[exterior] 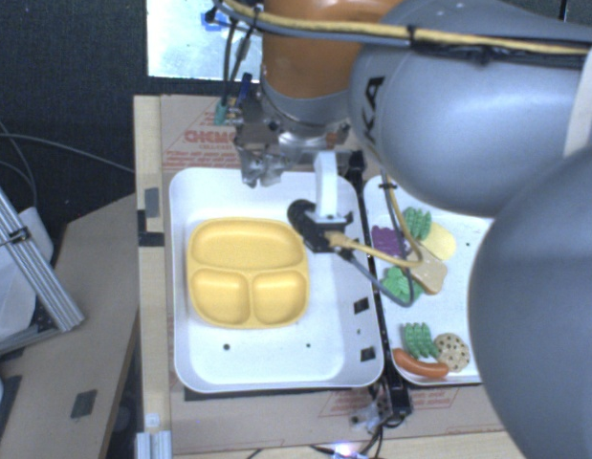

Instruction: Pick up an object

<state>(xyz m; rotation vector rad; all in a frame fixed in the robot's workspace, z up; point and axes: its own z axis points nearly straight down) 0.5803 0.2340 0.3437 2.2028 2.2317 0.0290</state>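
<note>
Yellow plate (248, 272), one unit with three compartments, lies flat in the left bin (276, 357) and is the nearest candidate for pickup. My fingers (261, 172) hang above the far rim of that bin, just beyond the plate; whether they are open or closed cannot be determined, and no object is seen held. Step in hand, as judged: approach, grasp not yet made. The next move calls for travel toward the plate's near rim or toward the wooden spatula (391, 259), then a descent with the jaws set across a thin edge. The plate is wide and shallow, so only its rim offers a hold. Inventory: two bins; one plate; one spatula, lying across the divide between the bins; in the right bin (466, 290), one purple grape cluster (384, 240), three green pieces, one pale yellow piece (441, 245), one cookie (452, 351), one sausage (420, 365).
</note>
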